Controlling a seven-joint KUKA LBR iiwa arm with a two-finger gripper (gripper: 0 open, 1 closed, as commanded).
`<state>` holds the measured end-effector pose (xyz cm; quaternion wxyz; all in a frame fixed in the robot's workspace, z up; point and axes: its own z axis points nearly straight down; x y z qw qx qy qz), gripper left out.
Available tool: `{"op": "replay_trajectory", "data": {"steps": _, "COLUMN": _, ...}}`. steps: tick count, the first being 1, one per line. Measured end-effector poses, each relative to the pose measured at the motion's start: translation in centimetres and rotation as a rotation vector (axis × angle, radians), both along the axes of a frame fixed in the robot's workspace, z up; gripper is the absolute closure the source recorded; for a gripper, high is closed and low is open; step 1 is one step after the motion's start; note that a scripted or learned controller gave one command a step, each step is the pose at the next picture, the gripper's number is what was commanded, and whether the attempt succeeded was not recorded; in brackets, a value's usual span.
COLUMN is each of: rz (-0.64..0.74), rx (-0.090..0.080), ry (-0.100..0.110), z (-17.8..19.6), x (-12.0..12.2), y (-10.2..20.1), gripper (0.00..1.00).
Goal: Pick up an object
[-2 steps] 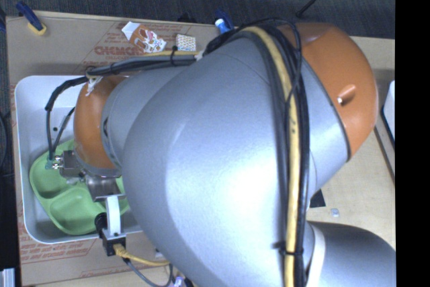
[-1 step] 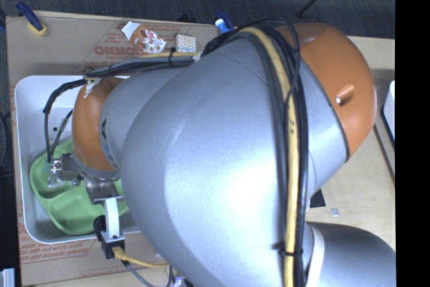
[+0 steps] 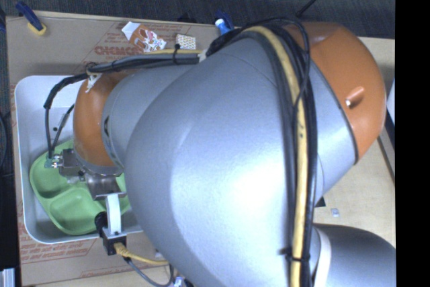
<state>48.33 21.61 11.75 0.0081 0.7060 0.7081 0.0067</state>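
A green, lobed plastic object (image 3: 62, 201) lies in the near part of the left white bin (image 3: 27, 117). The arm's grey body and orange wrist band (image 3: 91, 121) reach over this bin from the right and cover most of it. The wrist sits directly above the green object, with its grey mounting block (image 3: 101, 183) against the object's right side. The gripper's tips are hidden under the wrist.
The arm's large grey link (image 3: 235, 165) and orange joint (image 3: 349, 91) hide the right bin and most of the bench. Brown cardboard (image 3: 114, 44) with a printed label lies behind the left bin. Blue clamps (image 3: 30, 17) sit at the back edge.
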Motion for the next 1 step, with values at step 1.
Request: {"op": "replay_trajectory", "data": {"steps": 1, "rz": 0.001, "rx": 0.000, "ry": 0.007, "z": -0.17, "x": -0.21, "y": 0.06, "gripper": 0.00}}
